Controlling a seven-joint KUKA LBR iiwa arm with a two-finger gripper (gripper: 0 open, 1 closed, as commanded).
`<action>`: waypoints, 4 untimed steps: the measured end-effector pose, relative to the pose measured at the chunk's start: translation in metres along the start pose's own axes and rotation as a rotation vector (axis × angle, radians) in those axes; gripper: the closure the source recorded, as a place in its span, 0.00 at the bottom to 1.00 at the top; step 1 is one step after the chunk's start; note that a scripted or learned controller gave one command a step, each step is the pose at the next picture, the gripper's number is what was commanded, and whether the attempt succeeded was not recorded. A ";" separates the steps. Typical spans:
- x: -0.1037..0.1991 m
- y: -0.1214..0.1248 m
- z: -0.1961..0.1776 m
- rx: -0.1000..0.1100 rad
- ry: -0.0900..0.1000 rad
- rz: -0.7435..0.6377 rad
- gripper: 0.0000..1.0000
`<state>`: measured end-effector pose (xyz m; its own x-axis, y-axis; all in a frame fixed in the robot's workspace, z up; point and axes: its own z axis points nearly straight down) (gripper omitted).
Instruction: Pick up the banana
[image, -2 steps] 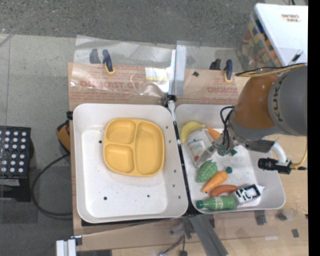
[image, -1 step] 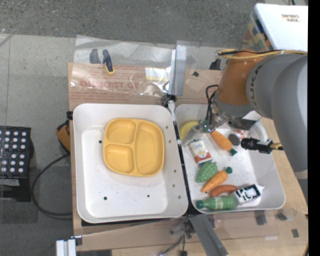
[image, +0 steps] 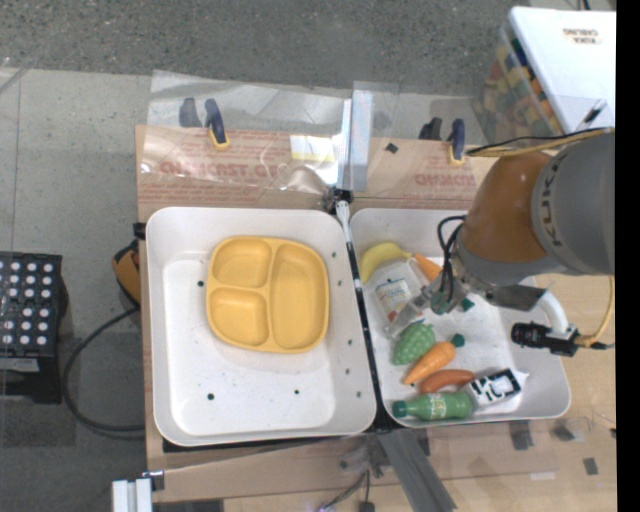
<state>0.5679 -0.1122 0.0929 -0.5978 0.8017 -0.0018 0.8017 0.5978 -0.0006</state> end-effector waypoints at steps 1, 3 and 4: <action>-0.053 0.069 0.000 0.002 -0.001 0.217 0.00; -0.056 0.089 -0.010 0.009 -0.007 0.074 1.00; -0.016 0.120 -0.100 0.000 -0.001 0.399 1.00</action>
